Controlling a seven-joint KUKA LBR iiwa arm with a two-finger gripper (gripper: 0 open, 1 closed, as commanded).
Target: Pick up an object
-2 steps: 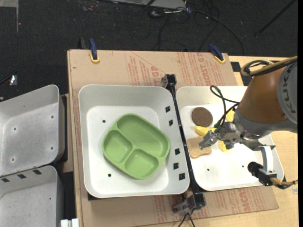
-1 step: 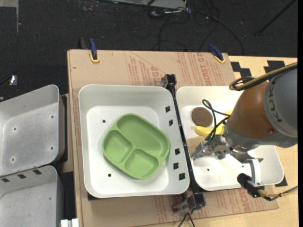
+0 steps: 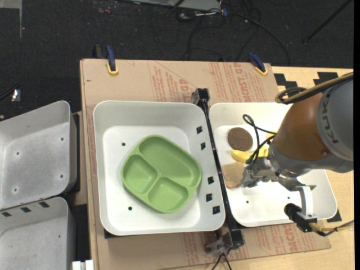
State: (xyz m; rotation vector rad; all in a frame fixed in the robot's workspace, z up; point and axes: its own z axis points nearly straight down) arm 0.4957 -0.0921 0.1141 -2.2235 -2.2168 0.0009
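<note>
The right bin (image 3: 281,212) holds a round brown disc (image 3: 240,138), a yellow piece (image 3: 243,156) just below it, and a tan flat piece (image 3: 232,175) near the bin's left wall. My gripper (image 3: 251,176) hangs low over the bin, right beside the tan piece and under the yellow one. The arm's orange wrist band (image 3: 301,129) covers the parts above the gripper, and its fingers are too small and dark to read. A green divided plate (image 3: 161,173) lies in the left bin (image 3: 112,145).
A black divider (image 3: 212,162) runs between the two bins. Black cables (image 3: 256,131) loop over the right bin near the disc. White spare trays (image 3: 34,151) sit off the bench at the left. Cardboard (image 3: 169,77) lines the bench behind the bins.
</note>
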